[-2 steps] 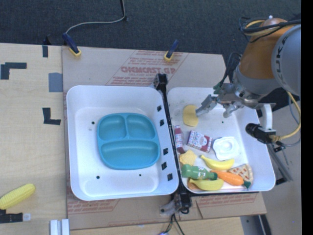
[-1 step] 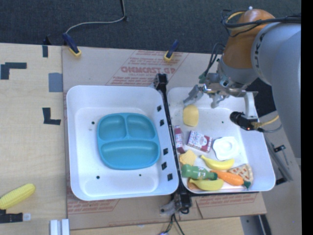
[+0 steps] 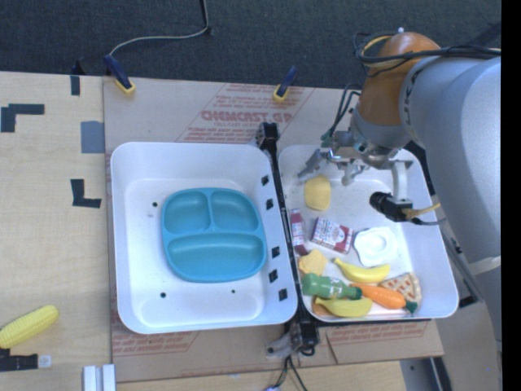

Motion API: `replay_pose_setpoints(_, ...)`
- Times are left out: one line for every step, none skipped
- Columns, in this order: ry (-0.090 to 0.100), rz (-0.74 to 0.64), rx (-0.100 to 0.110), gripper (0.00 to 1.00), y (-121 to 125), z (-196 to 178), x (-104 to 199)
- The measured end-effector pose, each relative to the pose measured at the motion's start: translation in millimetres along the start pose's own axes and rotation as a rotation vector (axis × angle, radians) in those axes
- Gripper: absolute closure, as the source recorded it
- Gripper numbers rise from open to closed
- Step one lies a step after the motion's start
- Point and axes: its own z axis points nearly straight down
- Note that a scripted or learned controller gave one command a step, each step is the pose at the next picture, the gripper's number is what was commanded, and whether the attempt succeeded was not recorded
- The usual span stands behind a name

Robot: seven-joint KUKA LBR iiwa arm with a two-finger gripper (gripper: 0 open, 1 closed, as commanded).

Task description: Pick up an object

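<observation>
A corn cob (image 3: 28, 325) is seen on the desk (image 3: 49, 251) at lower left; the end effector (image 3: 332, 165) is held over the right bin (image 3: 435, 251), fingers apart and unloaded; the yellow lemon (image 3: 317, 192) is located just below-left of it, unelongated.

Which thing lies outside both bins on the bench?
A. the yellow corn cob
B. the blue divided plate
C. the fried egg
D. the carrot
A: the yellow corn cob lies on the bench by the view's lower left edge, apart from the left bin, while the other three sit inside the bins.
</observation>
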Motion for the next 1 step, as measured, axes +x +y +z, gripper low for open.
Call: replay_pose_setpoints(-0.001, -0.001, -0.003, 0.00, 11.6, 41.5, 2.3)
